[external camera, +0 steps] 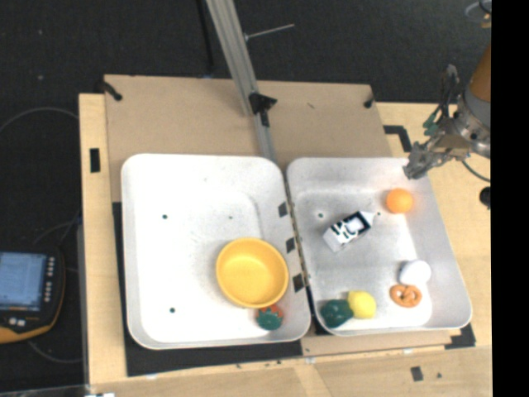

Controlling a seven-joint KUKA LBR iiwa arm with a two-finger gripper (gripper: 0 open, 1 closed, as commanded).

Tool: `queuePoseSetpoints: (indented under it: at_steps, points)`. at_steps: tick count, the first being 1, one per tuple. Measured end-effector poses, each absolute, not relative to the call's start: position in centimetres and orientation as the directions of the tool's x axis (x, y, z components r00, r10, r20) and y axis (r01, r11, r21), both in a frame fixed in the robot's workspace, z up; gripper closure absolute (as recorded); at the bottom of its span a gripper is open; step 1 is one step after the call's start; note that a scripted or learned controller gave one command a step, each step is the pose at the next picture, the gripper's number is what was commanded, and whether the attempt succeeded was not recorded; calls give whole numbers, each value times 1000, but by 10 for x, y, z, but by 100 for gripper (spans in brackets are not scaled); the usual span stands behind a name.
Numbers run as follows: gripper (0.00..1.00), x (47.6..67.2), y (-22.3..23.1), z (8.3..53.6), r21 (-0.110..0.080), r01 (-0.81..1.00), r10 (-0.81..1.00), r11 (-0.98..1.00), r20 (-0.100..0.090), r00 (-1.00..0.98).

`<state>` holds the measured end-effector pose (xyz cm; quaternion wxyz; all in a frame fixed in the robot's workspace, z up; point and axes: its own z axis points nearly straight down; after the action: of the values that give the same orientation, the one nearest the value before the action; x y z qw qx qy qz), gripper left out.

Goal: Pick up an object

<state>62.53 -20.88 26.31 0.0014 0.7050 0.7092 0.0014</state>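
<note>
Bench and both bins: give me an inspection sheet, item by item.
Surface: tan bench bearing left bin and right bin.
Job's things: yellow bowl and green piece in left bin; orange ball, white-black box, white ball, orange ring, yellow piece, green lump in right bin.
Clutter: nothing seen.
Grippers: claw over right bin's far corner, holding nothing.
Cables: black cable at left.
Surroundings: metal rail; handheld pendant.

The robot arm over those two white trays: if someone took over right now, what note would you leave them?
Gripper: at the right bin's top right corner, nothing seen between its fingers.
Right bin: orange ball, black-and-white bottle, white ball, orange ring, yellow piece, green piece.
Left bin: yellow bowl, small green item.
Done: nothing picked.
Left: grasp and lift one object.
</note>
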Motion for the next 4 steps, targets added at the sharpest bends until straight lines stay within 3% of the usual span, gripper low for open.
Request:
queuePoseSetpoints:
  at_steps: [4]
  points:
    - [100,628,5,238,-2,1000,1000,7,1,-7]
